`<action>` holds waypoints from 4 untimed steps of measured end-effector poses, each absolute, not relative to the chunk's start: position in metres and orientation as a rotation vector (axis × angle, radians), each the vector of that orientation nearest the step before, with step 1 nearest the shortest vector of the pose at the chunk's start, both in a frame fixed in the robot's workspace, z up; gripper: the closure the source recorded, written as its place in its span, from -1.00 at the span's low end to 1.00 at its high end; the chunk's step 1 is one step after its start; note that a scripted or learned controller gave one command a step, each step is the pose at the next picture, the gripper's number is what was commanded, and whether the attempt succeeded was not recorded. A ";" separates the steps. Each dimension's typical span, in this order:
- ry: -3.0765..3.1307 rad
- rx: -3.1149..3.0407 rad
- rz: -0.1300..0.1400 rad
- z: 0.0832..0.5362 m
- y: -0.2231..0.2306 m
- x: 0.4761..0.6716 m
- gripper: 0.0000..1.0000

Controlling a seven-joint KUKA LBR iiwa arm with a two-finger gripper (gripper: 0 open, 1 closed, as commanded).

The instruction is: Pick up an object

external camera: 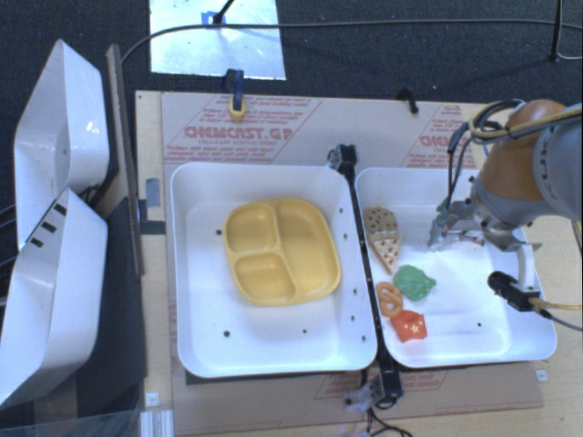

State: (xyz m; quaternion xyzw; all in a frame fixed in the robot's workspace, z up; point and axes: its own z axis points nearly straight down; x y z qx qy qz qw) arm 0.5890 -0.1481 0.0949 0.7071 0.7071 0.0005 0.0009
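Several toy foods lie along the left side of the right bin (474, 335): a speckled cookie (380, 218), a pizza slice (386, 248), a green leafy piece (414, 282), a pretzel (389, 298) and a red block (409, 326). My gripper (444, 233) hangs low over the bin's upper middle, to the right of the cookie and pizza slice and above the green piece. Nothing shows between it and the bin floor.
The left bin (205, 335) holds a yellow divided plate (281, 249). A black divider clip (346, 160) sits between the bins. Spare white bins (55, 244) are stacked at the far left. The right bin's lower right floor is bare.
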 end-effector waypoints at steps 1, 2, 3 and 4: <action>2.218 2.217 0.005 0.158 -0.150 0.591 1.00; 2.220 2.217 0.005 0.209 -0.140 0.594 1.00; 2.219 2.217 0.005 0.262 -0.140 0.595 1.00; 2.227 2.216 0.002 0.256 -0.093 0.617 1.00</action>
